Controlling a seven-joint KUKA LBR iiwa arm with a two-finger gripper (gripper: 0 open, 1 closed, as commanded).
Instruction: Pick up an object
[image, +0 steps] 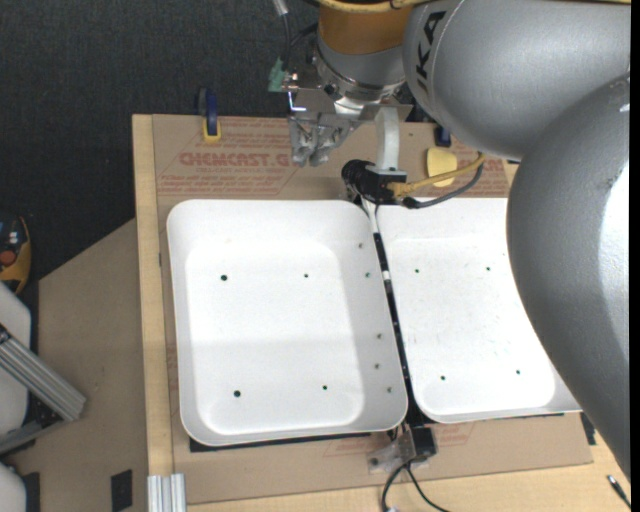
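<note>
Arm (570, 230) above right bin (460, 330) — gripper (313, 148) beyond

Brown board (250, 165) for a bench top, lying flat, with faded red lettering along the far edge. Directly on it, two shallow white bins close side by side, a narrow dark strip between the inner rims: left bin (270, 330) and right bin (460, 330), each floor marked with a few small dark dots. Clipped over the far edge, towards the left corner, a blue and yellow clamp (209, 112). At the near edge, just below the bins' meeting corners, a small black connector (420, 441) with a cable trailing off.
</note>
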